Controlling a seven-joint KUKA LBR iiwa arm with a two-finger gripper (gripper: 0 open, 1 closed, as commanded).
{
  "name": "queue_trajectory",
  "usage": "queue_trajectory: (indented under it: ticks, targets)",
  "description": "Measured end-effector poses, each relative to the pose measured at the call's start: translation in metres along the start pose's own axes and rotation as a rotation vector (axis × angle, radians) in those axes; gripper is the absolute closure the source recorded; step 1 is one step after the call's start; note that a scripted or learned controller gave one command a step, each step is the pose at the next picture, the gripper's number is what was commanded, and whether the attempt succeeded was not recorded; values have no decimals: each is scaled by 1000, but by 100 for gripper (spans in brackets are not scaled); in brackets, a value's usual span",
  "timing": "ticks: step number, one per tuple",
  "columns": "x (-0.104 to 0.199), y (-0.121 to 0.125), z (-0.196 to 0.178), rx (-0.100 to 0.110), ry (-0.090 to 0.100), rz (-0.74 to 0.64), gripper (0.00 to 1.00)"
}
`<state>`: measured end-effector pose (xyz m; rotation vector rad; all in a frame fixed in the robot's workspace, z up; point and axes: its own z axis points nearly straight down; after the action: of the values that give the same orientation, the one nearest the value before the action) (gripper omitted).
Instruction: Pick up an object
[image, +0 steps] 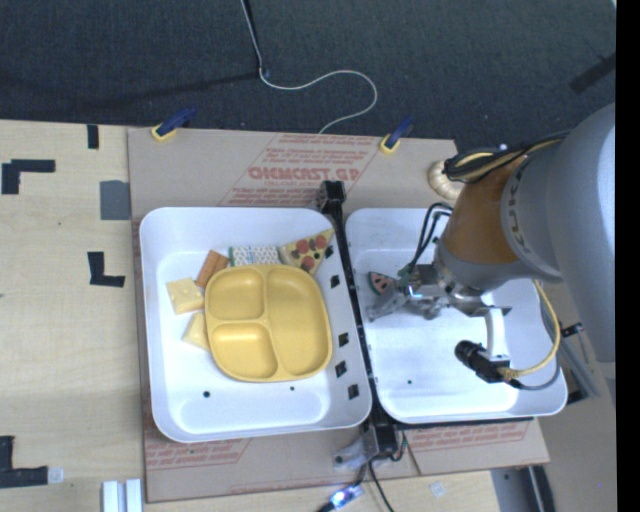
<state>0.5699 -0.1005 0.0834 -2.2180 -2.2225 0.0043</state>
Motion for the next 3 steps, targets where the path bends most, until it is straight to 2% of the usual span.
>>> queue_trajectory:
  ticks: [1, 3]
  targets:
    - [0, 1, -11, -2, 0, 0, 100]
    - [3, 11, -100, -3, 2, 0, 100]
